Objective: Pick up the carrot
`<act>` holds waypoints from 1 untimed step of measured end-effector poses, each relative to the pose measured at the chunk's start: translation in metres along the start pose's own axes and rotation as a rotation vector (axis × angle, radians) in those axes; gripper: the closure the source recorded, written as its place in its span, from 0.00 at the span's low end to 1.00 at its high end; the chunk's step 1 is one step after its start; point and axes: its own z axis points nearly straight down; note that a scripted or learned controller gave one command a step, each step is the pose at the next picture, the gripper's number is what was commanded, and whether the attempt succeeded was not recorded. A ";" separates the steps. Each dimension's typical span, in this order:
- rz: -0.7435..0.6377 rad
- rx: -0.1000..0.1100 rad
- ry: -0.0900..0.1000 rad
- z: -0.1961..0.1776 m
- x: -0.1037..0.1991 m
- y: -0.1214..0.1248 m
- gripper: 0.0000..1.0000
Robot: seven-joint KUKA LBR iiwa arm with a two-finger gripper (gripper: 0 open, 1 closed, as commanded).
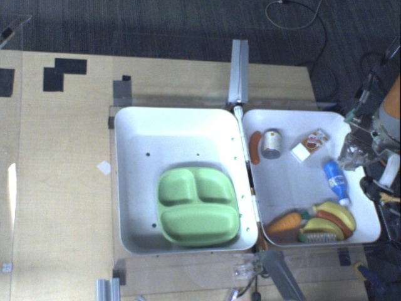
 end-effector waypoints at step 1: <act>-0.180 -0.001 0.001 0.016 -0.029 -0.011 1.00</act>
